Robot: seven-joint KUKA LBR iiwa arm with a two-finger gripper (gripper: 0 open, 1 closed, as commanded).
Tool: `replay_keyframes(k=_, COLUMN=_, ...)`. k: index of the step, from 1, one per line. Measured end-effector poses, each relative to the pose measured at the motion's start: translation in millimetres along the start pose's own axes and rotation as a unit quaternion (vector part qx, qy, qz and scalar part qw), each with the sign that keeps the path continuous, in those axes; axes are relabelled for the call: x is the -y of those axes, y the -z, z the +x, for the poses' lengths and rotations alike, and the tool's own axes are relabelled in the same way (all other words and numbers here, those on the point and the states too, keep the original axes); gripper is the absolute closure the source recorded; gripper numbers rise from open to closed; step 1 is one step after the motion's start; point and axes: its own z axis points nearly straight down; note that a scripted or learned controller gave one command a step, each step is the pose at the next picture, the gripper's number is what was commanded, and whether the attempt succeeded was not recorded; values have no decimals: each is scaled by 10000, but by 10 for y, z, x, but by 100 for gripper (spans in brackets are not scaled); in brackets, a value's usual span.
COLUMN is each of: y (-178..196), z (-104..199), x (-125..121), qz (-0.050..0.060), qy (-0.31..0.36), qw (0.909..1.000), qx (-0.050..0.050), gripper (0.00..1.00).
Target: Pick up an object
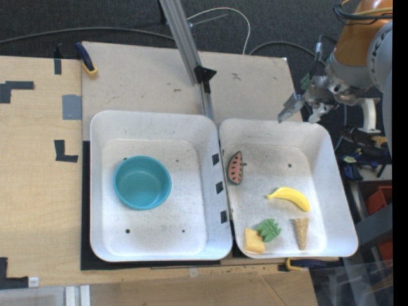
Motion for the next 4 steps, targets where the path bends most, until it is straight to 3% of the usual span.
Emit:
replay_keyframes(k=1, y=0, z=-2, x=1, qz=3, qy=-2, qw=10000, qx=3, gripper=0)
replay_keyframes(k=3, y=-851, z=3, x=-83, qz=52, qy=-12, qw=10000, qx=12, gripper=0)
replay_keyframes(k=4, y=-986, z=-15, x=-68, qz=82, qy=-26, qw=10000, qx=-7, gripper=0)
